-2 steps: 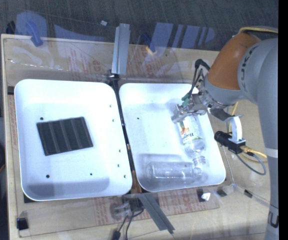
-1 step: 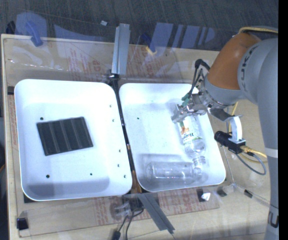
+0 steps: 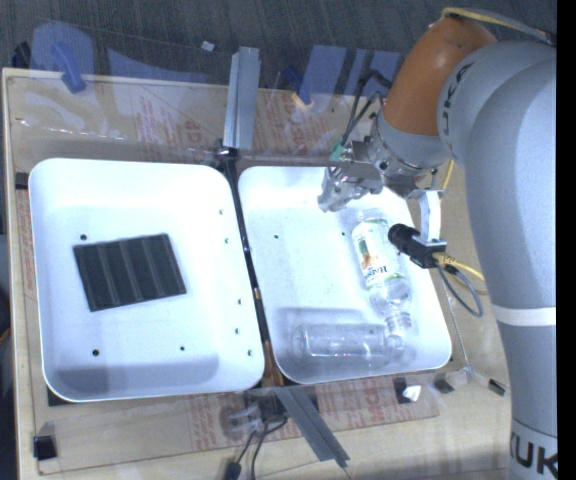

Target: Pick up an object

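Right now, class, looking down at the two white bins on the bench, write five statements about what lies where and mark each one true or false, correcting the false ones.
1. A dark ribbed mat lies in the left bin. True.
2. Both bottles lie in the left bin. False: the labelled bottle and the clear bottle both lie in the right bin.
3. The clear bottle lies on its side along the right bin's near wall. True.
4. The gripper is over the left bin. False: it is over the far part of the right bin, by the labelled bottle's upper end.
5. The labelled bottle stands upright. False: it lies on its side.
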Robot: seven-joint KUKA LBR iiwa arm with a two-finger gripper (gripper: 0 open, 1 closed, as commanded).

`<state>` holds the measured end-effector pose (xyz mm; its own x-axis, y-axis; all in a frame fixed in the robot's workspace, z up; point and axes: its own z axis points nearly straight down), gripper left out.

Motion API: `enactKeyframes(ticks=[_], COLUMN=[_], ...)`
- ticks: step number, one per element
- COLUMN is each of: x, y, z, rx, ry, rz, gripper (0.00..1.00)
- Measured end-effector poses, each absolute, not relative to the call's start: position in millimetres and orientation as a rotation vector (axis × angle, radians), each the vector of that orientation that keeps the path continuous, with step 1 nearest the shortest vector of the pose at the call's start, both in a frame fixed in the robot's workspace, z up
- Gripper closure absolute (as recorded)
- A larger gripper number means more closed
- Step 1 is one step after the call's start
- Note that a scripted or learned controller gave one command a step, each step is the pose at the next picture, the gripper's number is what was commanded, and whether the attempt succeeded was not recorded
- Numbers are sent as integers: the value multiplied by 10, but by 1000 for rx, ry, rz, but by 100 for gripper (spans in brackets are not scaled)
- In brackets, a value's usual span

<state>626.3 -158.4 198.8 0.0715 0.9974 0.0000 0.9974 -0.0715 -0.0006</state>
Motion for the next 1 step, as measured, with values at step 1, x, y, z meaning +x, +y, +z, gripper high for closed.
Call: enactKeyframes(ticks=[1], x=[6217], y=[-2019], z=[1691], rx=[-2282], ry=[-2153], rz=[3], gripper=[0])
